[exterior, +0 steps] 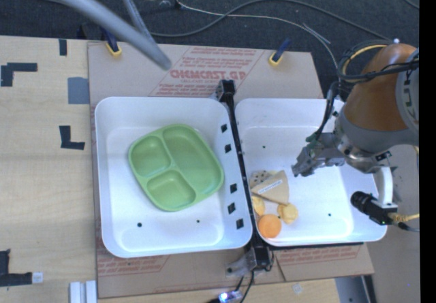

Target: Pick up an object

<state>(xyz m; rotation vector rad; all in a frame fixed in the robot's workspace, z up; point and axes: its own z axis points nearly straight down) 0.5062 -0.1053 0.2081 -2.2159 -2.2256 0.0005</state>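
Claw [304, 164] hangs low over the right bin [340, 227]; from here I cannot tell how it is set, and nothing shows in its grip. Just to its left and a little toward the bin's near edge lies a pale yellow cheese wedge [270, 187]. Beyond that sit small yellow pieces and an orange ball [270, 226].

Two white bins [109, 158], one green tray [176, 167]
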